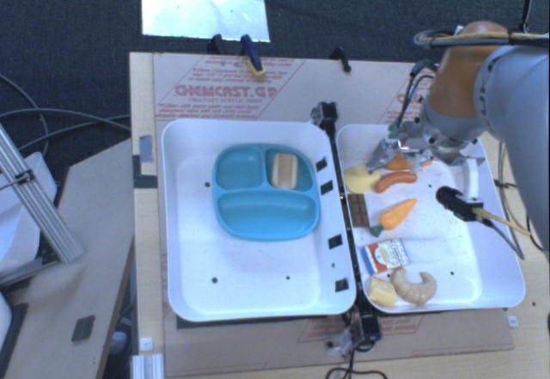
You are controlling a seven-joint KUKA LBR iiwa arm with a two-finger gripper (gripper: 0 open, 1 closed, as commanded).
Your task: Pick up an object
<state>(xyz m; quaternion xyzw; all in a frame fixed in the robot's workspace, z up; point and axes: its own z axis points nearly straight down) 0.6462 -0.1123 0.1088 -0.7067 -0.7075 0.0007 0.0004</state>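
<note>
We see the grey arm (pixel 507 85) reach in from the right, its orange band (pixel 460 68) bent over the right bin (pixel 498 283), with the gripper (pixel 397 149) lowered at the bin's upper left, just above a cluster of toy food. We cannot tell how far the jaws stand apart, or whether anything sits between them. Right below them lies a smooth sausage (pixel 394 180), its long axis running left-right and rising slightly to the right, touching a pale yellow piece (pixel 361 179). An orange carrot (pixel 398 214) lies near, slanting up to the right. Nearer the front lie a printed carton (pixel 383 256) and a curled croissant (pixel 417 285). The left bin (pixel 198 283) holds a glossy blue divided plate (pixel 262 201) with a tan slice of bread (pixel 284 170) in its upper right compartment. Both bins rest on the tabletop (pixel 223 85).
</note>
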